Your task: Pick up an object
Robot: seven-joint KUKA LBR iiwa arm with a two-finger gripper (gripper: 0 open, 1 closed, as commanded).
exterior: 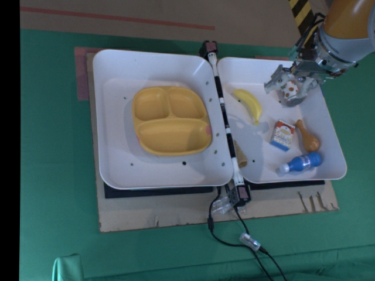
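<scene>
I see my gripper (289, 88) over the right bin (334, 157), fingers closed around a small white-and-red object (290, 89). I judge the grasp made; next I need a steady lift clear of the bin.

No legible text; carton (283, 134) print too small.

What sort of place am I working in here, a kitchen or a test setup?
Most likely a lab test bench, not a kitchen. Two white bins sit on cardboard over green cloth, the food is toys such as a banana and a small carton, and hazard striping marks the floor.
</scene>
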